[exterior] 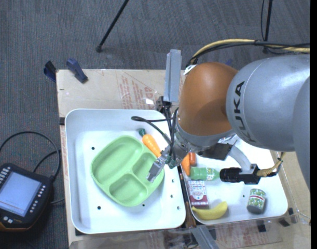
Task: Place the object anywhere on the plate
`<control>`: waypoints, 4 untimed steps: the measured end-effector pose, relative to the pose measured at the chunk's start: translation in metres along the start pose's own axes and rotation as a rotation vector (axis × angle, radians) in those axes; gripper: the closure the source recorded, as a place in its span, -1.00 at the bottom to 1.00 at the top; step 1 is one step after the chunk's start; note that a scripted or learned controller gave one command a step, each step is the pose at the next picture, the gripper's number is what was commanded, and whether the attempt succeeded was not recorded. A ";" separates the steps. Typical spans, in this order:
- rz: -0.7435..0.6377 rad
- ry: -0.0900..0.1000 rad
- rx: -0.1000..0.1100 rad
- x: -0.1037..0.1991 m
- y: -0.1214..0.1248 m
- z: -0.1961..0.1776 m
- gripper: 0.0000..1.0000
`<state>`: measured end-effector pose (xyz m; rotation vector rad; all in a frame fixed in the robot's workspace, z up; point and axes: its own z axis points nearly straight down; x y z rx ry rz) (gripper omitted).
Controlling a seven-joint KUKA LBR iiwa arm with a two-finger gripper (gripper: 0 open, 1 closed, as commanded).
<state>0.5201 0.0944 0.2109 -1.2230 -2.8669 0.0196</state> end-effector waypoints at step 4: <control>-0.164 -0.017 -0.016 0.033 0.074 -0.017 1.00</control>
